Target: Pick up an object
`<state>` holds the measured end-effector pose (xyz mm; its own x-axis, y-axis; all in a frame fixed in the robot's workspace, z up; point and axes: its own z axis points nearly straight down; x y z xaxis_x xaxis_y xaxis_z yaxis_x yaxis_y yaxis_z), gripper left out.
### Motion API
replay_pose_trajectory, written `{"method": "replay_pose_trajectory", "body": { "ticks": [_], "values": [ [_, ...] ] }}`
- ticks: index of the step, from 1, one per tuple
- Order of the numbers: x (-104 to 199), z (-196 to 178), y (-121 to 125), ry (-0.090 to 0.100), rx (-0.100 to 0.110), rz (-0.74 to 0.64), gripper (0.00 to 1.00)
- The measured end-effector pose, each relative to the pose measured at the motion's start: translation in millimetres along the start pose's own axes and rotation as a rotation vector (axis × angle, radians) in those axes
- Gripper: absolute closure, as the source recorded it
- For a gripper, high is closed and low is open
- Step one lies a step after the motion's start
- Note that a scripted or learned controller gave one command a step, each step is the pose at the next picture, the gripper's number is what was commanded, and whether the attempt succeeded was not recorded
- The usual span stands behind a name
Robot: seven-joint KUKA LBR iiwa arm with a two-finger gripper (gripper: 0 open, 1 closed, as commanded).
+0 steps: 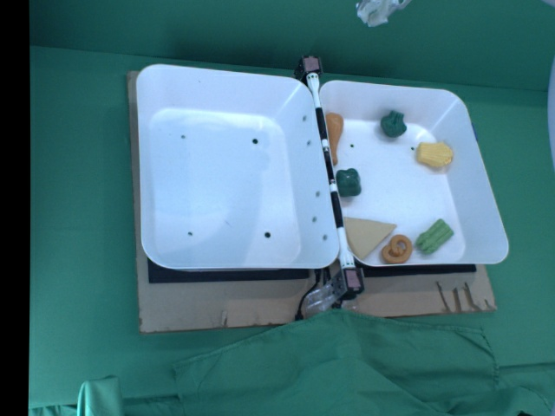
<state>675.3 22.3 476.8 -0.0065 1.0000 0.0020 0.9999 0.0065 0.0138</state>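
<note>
The right bin holds several toy foods: an orange carrot-like piece by the divider, two dark green pieces, a yellow corn piece, a tan cheese wedge, an orange pretzel and a light green ridged piece. My gripper hangs high at the top edge, above and behind the right bin, well apart from every object. Nothing shows between its pale fingers.
The left bin sits beside the right one on a cardboard sheet. A black and white rod runs along the seam between them. Green cloth bunches at the front.
</note>
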Motion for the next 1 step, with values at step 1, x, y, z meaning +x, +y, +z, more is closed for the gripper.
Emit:
{"method": "replay_pose_trajectory", "body": {
  "ticks": [1],
  "values": [
    [66.3,-8.6,-34.9,0.001,0.010,0.001,1.00]
  ]
}}
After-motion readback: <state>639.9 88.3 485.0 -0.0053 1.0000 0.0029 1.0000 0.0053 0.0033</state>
